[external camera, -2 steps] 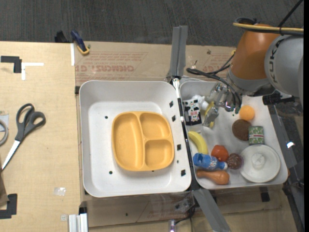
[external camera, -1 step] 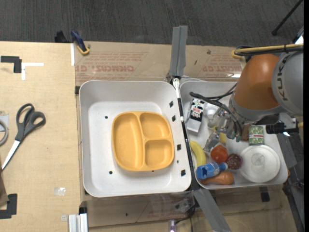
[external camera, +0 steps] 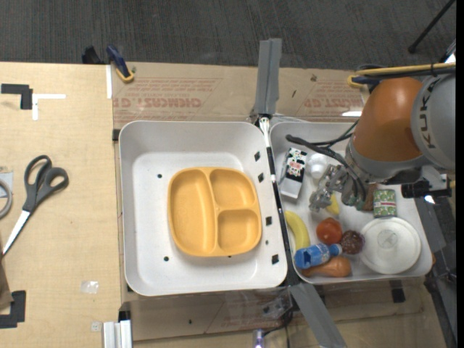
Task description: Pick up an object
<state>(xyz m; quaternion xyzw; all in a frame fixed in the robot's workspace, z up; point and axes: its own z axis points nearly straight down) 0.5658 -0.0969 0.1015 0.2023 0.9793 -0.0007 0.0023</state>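
The right bin [external camera: 319,126] holds several small objects. My gripper [external camera: 324,194] hangs low over its middle, the grey arm and orange band [external camera: 388,122] reaching in from the right. Just below the gripper lie a small yellow item [external camera: 333,207] and a red tomato [external camera: 329,230]. To the left lies a banana [external camera: 296,228]. A black-and-white box [external camera: 292,170] and a white ball [external camera: 317,168] sit above and left of the gripper. A green-labelled can [external camera: 384,202] stands to its right. Nothing visibly hangs from the gripper.
Along the right bin's front lie a blue bottle [external camera: 313,255], an orange carrot-like piece [external camera: 332,268], a dark plum [external camera: 352,241] and a white round bowl [external camera: 390,244]. The left bin [external camera: 145,216] holds a yellow divided plate [external camera: 215,211]. Scissors [external camera: 32,194] lie on the bench at far left.
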